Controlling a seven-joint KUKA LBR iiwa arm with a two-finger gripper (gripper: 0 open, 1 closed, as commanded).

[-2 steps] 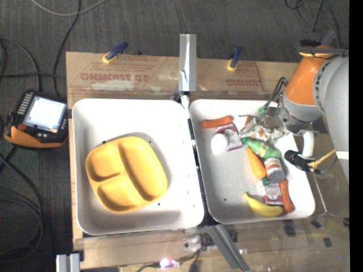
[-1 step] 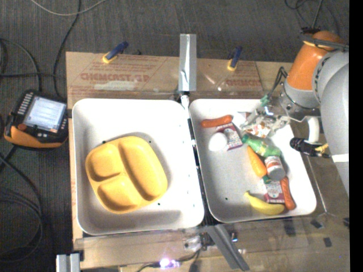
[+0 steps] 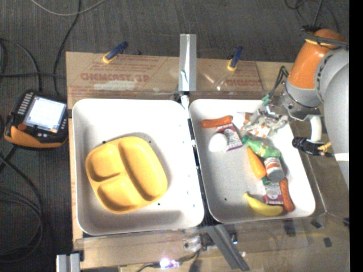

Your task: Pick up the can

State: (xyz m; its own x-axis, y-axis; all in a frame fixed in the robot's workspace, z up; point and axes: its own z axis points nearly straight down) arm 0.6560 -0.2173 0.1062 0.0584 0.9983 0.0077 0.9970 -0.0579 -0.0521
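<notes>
- Can first: the small round metal can with a red and white label (image 3: 274,168) lies in the right white plastic bin (image 3: 224,208), in the lower right part of the frame. We see it just beside the long orange carrot (image 3: 256,162), with the curved yellow banana (image 3: 262,204) below it.
- Gripper: the grey two-finger gripper (image 3: 271,107) sits near the top edge of that bin, above the can in the frame. We cannot tell how its tips stand, because a crinkly shiny wrapper (image 3: 260,126) hides them. Nothing shows held there.
- We think the next job is to go down the frame to the can, then come down onto it.
- We should grab across its round sides. The metal looks smooth and hard, so it may roll or slip.
- We should take care, because the carrot and a flat red packet (image 3: 273,192) crowd close and could get pinched too.
- The left white bin (image 3: 85,118) holds a smooth yellow plastic tray with three dips (image 3: 126,174), well apart from the can.
</notes>
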